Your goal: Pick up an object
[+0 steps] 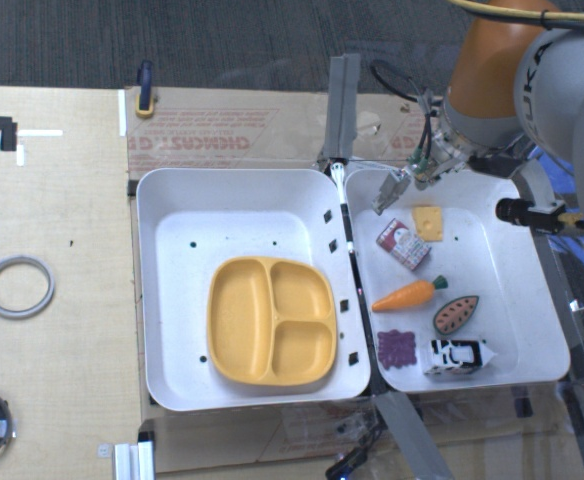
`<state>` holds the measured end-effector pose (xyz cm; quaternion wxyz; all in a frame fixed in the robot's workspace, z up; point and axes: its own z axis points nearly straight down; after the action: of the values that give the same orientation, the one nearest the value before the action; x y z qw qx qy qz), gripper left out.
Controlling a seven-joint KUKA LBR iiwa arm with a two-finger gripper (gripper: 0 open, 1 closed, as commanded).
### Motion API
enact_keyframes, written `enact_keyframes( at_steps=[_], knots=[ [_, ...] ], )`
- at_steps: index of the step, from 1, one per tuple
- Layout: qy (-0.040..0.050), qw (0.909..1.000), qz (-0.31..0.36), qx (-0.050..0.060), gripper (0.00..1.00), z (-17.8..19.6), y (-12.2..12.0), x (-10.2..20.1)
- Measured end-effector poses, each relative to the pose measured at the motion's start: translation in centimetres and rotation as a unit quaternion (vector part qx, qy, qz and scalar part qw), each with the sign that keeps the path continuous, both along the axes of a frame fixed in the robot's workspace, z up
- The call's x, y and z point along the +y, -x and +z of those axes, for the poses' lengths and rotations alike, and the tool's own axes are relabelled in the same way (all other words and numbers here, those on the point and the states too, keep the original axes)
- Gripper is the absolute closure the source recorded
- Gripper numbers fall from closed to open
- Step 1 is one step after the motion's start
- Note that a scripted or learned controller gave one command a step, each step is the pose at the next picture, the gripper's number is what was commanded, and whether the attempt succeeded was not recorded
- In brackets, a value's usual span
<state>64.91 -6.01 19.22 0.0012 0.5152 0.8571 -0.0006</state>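
Carrot lies in the right bin, long axis near horizontal with a slight tilt: green leafy end right and a bit up, orange tip left toward the divider. It sits well below the gripper, which hangs over the bin's top-left corner; nothing between its fingers, which look spread apart. Carrot is plain orange, tapered, toy-like.

Between gripper and carrot: red-and-white small box, tilted, and a yellow cheese slice just beside it. Right of the carrot's leafy end, a brown seed-shaped piece. Below it, a purple grape cluster and a black-and-white carton.

Left bin holds a yellow divided plate.
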Motion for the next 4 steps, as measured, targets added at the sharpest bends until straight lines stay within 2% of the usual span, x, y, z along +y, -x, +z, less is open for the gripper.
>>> enact_keyframes(
  at_steps=[1,2,3,4],
  knots=[
    [-0.0003,0.9984,0.057,0.001,0.0,-7.0,1.0,-6.0],
    [0.0004,0.999,-0.043,-0.008,0.0,-9.1,-1.5,-7.2],
    [0.0025,0.9991,-0.042,-0.01,1.0,-7.9,-1.6,-7.2],
    [0.0025,0.9991,-0.042,-0.01,0.0,-8.0,-1.6,-7.2]
  ],
)
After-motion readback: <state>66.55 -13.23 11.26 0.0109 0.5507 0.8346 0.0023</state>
